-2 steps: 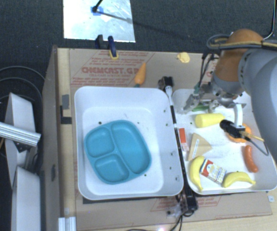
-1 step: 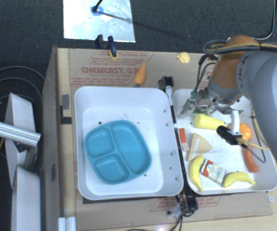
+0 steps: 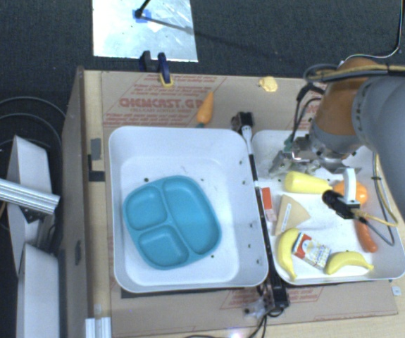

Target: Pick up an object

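The right bin holds several toy foods. A yellow rounded piece lies near the bin's back, with a pale cheese wedge just in front of it. A banana curves along the front left, a second banana lies at the front, and a red and white box sits between them. An orange fruit and a carrot lie to the right. My gripper hangs low over the back left of this bin, just behind the yellow piece, with nothing visibly held.
The left bin holds a blue divided plate. Behind the bins, an orange carrot-like toy and a small yellow piece lie on the cardboard. A black divider runs between the bins. The arm covers the right bin's back right.
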Controlling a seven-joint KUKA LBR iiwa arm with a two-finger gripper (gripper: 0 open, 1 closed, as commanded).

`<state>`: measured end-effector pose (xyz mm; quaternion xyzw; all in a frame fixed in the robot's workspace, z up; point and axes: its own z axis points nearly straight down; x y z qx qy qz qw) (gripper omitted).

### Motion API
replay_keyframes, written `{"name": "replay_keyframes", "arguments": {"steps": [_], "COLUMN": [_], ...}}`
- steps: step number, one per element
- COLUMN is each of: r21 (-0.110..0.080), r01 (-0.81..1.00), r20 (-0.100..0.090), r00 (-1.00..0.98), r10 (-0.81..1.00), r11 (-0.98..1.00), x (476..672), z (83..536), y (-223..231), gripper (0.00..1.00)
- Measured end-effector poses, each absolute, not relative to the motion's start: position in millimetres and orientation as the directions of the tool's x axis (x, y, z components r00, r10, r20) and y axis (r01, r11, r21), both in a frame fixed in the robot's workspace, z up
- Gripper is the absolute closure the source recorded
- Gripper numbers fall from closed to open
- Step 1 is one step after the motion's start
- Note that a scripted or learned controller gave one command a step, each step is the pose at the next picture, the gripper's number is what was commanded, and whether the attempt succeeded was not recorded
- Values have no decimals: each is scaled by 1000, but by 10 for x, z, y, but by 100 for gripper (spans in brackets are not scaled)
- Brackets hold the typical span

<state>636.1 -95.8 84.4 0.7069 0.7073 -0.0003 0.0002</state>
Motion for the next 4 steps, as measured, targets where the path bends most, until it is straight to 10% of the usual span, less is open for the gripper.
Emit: {"name": "replay_keyframes", "arguments": {"steps": [1, 2, 3, 4], "r21": [-2, 7, 6, 8], "r01": [1000, 1000, 1000, 1000], "r20": [0, 0, 0, -1], "r00": [0, -2, -2, -5], "r10": [1000, 1000, 1000, 1000], "r11": [0, 2, 2, 5], "x": [6083, 6115, 6114, 6635], "z": [843, 965, 961, 1042], "y": [-856, -858, -857, -1020], "gripper": [0, 100, 0, 0]}}
